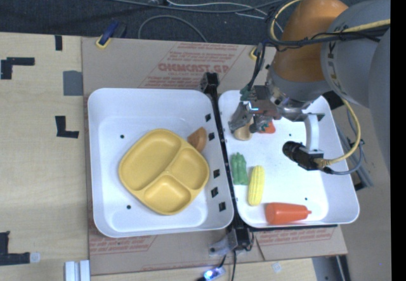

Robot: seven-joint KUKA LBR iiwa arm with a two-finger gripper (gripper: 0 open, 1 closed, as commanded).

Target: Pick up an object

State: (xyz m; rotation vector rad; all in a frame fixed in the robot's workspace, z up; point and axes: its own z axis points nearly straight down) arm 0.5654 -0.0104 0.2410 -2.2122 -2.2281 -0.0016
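My gripper (249, 121) hangs low over the back left corner of the right bin (336, 203). Directly beneath it lies a small tan piece (242, 134), and a small red-orange piece (269, 126) shows just to its right. Whether either is touched I cannot tell. Nearer the front of this bin lie a green vegetable (238, 169), a yellow corn cob (255, 184) and an orange carrot (287, 212). The arm's grey and orange body covers the bin's back right part.
The left bin (108, 115) holds a yellow divided plate (165, 170) with a brown rounded item (198, 139) at its back right edge. A black divider (219, 146) runs between the bins. A black cable fitting (303, 155) hangs over the right bin's middle.
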